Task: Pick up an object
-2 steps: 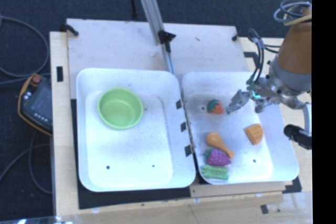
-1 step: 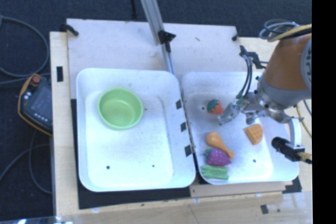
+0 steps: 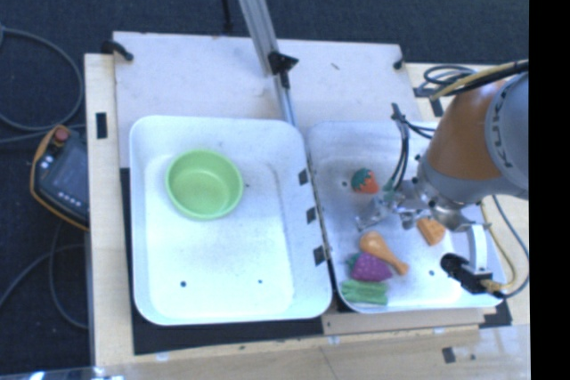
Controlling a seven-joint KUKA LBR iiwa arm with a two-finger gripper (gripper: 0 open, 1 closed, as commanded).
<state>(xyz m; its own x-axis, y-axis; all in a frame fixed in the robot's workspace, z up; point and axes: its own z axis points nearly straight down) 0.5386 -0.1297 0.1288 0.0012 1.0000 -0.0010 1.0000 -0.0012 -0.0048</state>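
Over on the right bin (image 3: 331, 147) is where I've got the arm working, its orange band (image 3: 463, 142) hanging above the bin's right half. Nothing's been picked yet as far as I can see: every toy sits on the bin floor. I'm reading the job as barely begun, with the whole grasp and lift to come.

The gripper (image 3: 385, 211) is low in the middle of the bin, metal fingers pointing left. They're too small and glinty in this view; I can't tell whether they're spread or pinched, and I see nothing between them.

Candidates around it: a red and green strawberry (image 3: 362, 181) just up-left of the tips, an orange drumstick-shaped piece (image 3: 381, 251) just below, a purple grape bunch (image 3: 367, 267) touching that, and a green piece (image 3: 364, 292) at the near rim. Another orange chunk (image 3: 431, 231) lies right beside the wrist.

The left bin (image 3: 151, 280) carries a green bowl (image 3: 205, 183), well apart from all this.

My guess: the strawberry or the drumstick is the nearest target.
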